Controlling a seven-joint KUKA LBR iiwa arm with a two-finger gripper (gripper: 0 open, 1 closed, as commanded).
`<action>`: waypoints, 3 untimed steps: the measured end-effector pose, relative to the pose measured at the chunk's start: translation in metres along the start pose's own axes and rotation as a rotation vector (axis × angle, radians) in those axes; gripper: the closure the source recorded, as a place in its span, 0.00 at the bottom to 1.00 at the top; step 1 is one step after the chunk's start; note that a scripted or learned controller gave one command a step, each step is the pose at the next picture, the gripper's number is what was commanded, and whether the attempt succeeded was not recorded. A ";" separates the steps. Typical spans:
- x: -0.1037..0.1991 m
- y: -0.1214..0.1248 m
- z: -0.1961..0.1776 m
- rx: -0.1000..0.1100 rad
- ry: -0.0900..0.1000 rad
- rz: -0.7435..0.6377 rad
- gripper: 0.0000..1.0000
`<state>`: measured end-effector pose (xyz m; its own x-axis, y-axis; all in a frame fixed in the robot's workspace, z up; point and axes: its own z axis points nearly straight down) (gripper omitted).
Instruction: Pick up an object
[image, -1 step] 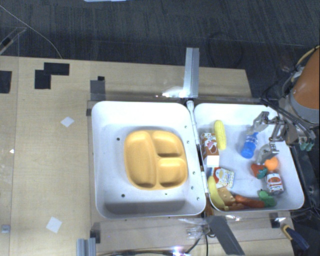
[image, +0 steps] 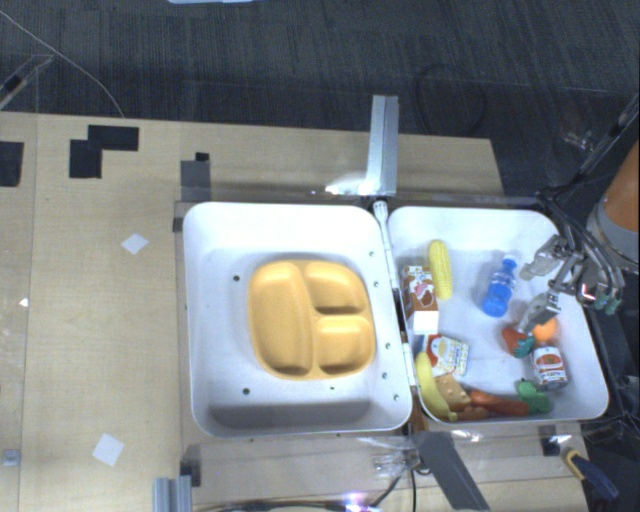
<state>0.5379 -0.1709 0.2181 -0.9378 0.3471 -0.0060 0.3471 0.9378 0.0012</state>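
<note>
Hand (image: 548, 285) sits low over the right bin (image: 470, 225), near its right wall, above the carrot (image: 522, 340) and beside the blue bottle (image: 499, 288). Whether it is clenched or released cannot be told. Yellow tray (image: 308, 318) occupies the left bin (image: 215, 300), untouched.

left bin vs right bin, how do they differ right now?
The left bin holds one yellow divided tray; the right bin holds many small items, such as a corn cob and a blue bottle. The gripper hangs over the right bin, not the left bin. Both are shallow and white.
</note>
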 end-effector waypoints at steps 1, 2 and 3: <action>-0.008 -0.036 -0.083 0.001 -0.012 -0.019 0.00; -0.085 -0.002 0.030 0.001 0.007 0.371 0.00; -0.124 0.011 0.131 0.000 0.000 0.696 0.00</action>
<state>0.6593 -0.2038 0.0875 -0.4975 0.8675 -0.0035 0.8674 0.4975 0.0048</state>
